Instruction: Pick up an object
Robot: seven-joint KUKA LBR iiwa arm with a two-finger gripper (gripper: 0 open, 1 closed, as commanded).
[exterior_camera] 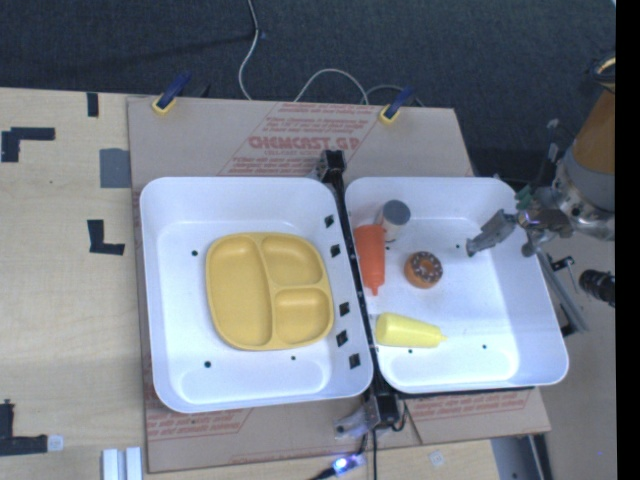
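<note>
The right bin (520, 363) holds an orange carrot-shaped toy (371, 256) along its left wall. A small grey-capped bottle (395, 215) lies just behind it. A brown donut (423, 269) sits near the middle, and a yellow cone-shaped piece (407, 331) lies at the front left. My gripper (499, 250) hangs over the right side of this bin, to the right of the donut and apart from it. Its fingers are spread open with nothing between them.
The left bin (170, 298) holds a yellow divided plate (268, 290). Black clips run along the wall where the two bins meet. A cable loops over the cardboard behind the bins. The arm's wrist (590, 183) stands past the right bin's far right corner.
</note>
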